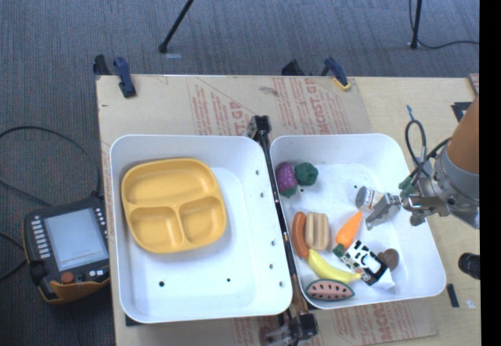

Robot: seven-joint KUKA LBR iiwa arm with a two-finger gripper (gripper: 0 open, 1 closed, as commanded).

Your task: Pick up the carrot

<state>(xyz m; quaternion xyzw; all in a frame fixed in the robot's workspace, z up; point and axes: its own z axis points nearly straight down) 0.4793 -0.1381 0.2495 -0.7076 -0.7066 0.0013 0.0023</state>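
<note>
Pick not yet made: the carrot point(349, 228) lies loose on the floor of the right bin point(391, 150), near its middle, slanted with the orange tip toward 1 o'clock and the green stub toward 7 o'clock. The tool point(376, 207) hangs low over the same bin, reaching in from 3 o'clock, with nothing seen between its fingers; whether they are spread or pressed together cannot be told at this size. From the tool, the carrot sits close by at about 7 to 8 o'clock, its upper tip just beside the metal fingers but apparently apart from them. Neighbours crowd the target: a hot dog point(310, 232) just beside it at 9 o'clock, a banana point(329, 268) at 7 o'clock, a black-and-white block point(363, 260) touching or nearly touching its lower end at 5 o'clock. A grape bunch point(286, 177) and a green piece point(306, 174) lie farther off at 11 o'clock, a watermelon slice point(329, 289) at the bin's near wall. The left bin point(188, 302) holds a yellow plate point(173, 203). By judgement, everything remains: a short shift toward 7 o'clock, descent, closing across the carrot, and the lift.
</note>
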